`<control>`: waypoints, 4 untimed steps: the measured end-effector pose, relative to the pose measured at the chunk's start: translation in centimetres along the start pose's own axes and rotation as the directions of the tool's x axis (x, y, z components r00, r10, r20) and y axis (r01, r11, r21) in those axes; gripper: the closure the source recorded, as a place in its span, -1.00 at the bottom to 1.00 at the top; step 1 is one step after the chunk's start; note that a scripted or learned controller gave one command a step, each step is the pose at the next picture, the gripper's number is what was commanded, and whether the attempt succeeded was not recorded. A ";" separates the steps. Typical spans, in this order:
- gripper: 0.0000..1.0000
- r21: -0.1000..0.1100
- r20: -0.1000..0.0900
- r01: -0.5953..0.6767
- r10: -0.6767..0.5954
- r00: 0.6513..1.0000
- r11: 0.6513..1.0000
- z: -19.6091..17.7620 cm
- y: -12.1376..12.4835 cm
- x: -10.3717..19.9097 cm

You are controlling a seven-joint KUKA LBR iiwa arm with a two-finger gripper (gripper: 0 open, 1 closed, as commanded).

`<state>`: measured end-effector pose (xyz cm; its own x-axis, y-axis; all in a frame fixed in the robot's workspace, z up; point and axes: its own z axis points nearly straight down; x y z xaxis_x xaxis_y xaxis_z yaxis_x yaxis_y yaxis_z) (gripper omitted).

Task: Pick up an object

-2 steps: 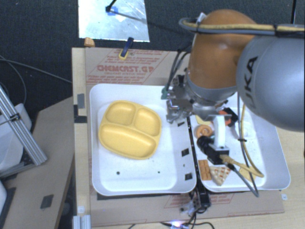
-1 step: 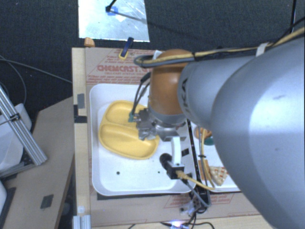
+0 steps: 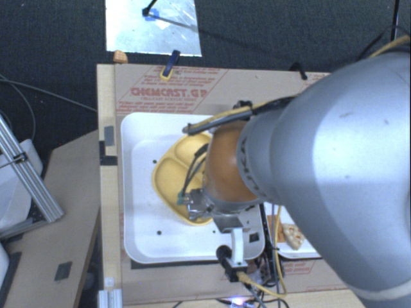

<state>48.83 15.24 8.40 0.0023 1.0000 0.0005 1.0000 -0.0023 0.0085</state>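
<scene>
While looking down on the bench, saw a big grey arm [image 3: 334, 172] stretched in from the right and covering a large part of both bins. Noticed an orange band [image 3: 225, 165] just above the wrist. Found the wrist hanging low over the left bin [image 3: 141, 236], with the gripper [image 3: 192, 204] right above a yellow plate [image 3: 170, 172]. Could not tell whether the gripper stood wide or narrow, tucked in under the wrist like that. Could not tell either whether gripper and plate touched.

Saw the yellow plate lying flat near the middle of the left bin, right side hidden under the wrist. Made out raised ridges splitting the plate into parts.

Spotted a bit of the right bin [image 3: 302, 254] under the arm, and in there a small tan lump [image 3: 292, 236] with brown spots.

Found both bins sitting on a brown board [image 3: 173, 88] with red letters. Spotted a small blue and yellow peg [image 3: 170, 65] at the far edge of the board, and a tiny tan stub [image 3: 120, 57] by the far left corner. Noticed a shiny silver sheet [image 3: 154, 18] on the dark floor past the board. Saw slanted metal bars [image 3: 29, 172] off to the left, well apart from the bins.
</scene>
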 end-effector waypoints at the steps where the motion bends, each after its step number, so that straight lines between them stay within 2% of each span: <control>1: 1.00 -0.010 -0.004 0.008 -0.008 1.000 1.000 -12.1 8.1 1.9; 2: 1.00 -0.014 -0.008 0.012 -0.012 1.000 1.000 -28.0 13.4 8.1; 3: 1.00 0.006 0.001 0.001 -0.001 1.000 1.000 -20.1 18.4 5.2; 4: 1.00 0.004 0.000 0.009 -0.009 1.000 1.000 -21.6 18.3 5.4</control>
<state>66.93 20.59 30.11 -0.0069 1.0000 0.0005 1.0000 0.0069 0.0049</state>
